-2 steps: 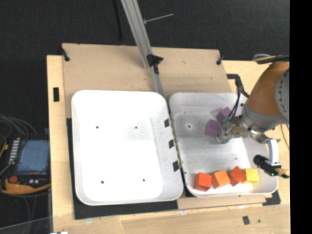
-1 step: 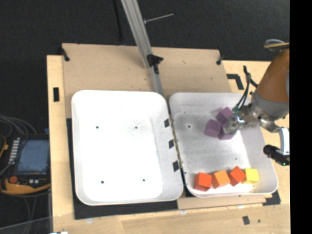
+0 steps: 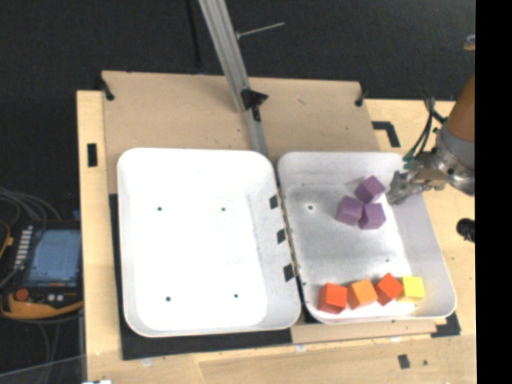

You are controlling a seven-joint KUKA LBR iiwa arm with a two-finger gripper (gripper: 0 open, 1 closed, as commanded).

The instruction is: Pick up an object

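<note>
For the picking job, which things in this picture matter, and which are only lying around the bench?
Belong to the job:
- three purple foam cubes clustered in the right white bin
- two orange cubes, one red cube and one yellow cube in a row along its near edge
- pincer beside the purple cluster

Just lying about:
- left white bin
- grey metal pole
- blue-screened device

Bright, even overhead light; soft low-res frame.
The two white bins (image 3: 200, 238) were near blown out, surface detail mostly lost. The tabletop (image 3: 312, 106) was evenly lit, dark floor around it underexposed. Purple cubes (image 3: 362, 204) cast faint soft shadows on the right bin floor. The end effector (image 3: 402, 184) looked slightly blurred, its shape hard to read. Edges were soft overall, no strong distortion visible.
</note>
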